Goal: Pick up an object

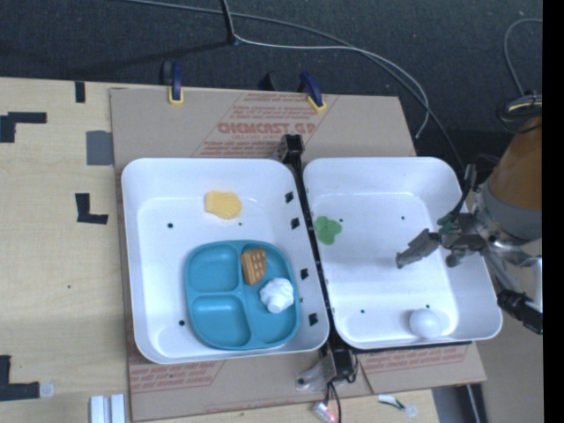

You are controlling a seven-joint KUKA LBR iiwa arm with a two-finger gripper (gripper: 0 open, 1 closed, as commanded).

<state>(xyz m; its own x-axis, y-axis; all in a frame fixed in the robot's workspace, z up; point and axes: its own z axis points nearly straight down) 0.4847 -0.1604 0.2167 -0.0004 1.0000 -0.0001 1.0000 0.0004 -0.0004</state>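
The right bin [379,170] carries a white ball [426,322] near its front edge and a small green piece [328,229] by its left wall. The gripper [412,256] hangs between them, fingers spread and empty — best to centre over the ball, descend straight, then close.

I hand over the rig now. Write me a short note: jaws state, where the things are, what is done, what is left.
Gripper: over the right bin, holding nothing; jaws state unclear.
Right bin: green object by the left wall, white ball near the front edge.
Left bin: yellow piece; blue tray with waffle-like piece and white lump.
Done: nothing picked.
Left: grasp and lift one object.
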